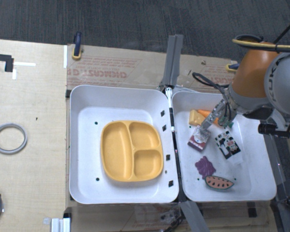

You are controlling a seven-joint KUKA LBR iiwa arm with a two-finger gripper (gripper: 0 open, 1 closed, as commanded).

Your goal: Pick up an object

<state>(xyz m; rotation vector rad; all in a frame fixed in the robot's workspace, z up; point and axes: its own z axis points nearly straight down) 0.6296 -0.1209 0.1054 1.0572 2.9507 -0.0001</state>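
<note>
Two white bins sit side by side on the bench. The left bin (80,133) holds a yellow divided plate (132,150), roughly centred on its floor and lying flat. The right bin (258,184) holds the loose items: a yellow block (197,117) with an orange piece (204,113) touching it near the bin's far left corner, a small maroon and grey packet (199,139) just in front of them, a black and white card (228,144) toward the middle of the floor, a purple lump (205,166) nearer the front edge, and a watermelon slice (219,182) close to the front wall.

The arm (257,76) reaches in from the right, and the gripper (214,117) is low over the far left part of the right bin, next to the yellow block and above the packet. Whether the jaws are open or closed cannot be told; the wrist and cabling mask them, and nothing can be confirmed as held.

Assessment: the approach appears to be made, with the tool at or near an item. The grasp is unconfirmed and no item appears lifted off the bin floor. Closing on an item and lifting it remain outstanding.
</note>
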